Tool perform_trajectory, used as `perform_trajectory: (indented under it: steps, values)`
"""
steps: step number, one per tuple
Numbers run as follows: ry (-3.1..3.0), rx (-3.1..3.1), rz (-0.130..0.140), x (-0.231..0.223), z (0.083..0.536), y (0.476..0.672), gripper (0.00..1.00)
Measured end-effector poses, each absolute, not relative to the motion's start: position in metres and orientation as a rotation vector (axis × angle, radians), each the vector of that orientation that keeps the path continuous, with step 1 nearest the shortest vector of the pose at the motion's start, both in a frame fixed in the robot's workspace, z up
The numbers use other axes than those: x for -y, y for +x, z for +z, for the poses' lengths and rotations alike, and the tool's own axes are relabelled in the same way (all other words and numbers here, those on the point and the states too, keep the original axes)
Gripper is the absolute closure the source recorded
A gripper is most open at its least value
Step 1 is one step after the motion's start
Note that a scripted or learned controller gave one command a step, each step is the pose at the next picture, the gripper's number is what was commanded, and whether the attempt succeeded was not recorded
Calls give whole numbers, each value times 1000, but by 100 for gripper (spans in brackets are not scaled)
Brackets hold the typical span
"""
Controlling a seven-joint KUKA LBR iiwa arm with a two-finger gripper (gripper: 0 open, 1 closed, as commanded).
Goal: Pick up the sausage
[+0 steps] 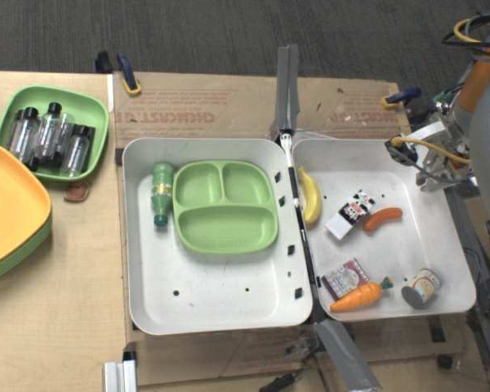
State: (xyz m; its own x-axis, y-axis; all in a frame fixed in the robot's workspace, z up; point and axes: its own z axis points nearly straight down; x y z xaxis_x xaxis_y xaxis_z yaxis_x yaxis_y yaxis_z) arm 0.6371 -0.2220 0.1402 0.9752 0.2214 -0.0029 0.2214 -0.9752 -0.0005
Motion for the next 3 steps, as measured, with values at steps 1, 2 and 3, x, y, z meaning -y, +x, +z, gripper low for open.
perform_trajectory:
  steps: [1,2,3]
  values:
    - [-3079,603,7,220,91,633,100]
    - [-2991,952,4,219,91,567,100]
    - [-3095,502,5,220,91,519,100]
